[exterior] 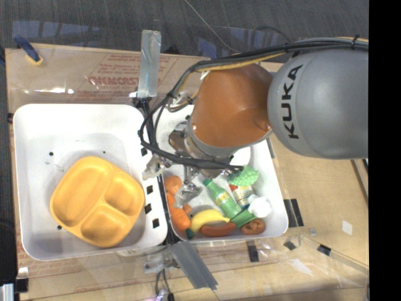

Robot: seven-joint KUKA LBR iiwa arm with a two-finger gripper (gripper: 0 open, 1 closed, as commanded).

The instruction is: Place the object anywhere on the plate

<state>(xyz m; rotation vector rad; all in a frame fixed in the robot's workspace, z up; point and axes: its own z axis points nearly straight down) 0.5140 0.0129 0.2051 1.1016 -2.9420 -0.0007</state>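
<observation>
The tool [188,190] hangs low in the right white bin [277,193] over toy food; the yellow sectioned plastic plate [97,199] lies left. Its grip cannot be told.

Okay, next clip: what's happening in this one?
A KUKA arm reaches down into the right bin, its gripper low among a pile of toy food: a banana, a green bottle, a carrot and a sausage. The yellow divided plate sits in the left bin with nothing on it yet.
</observation>
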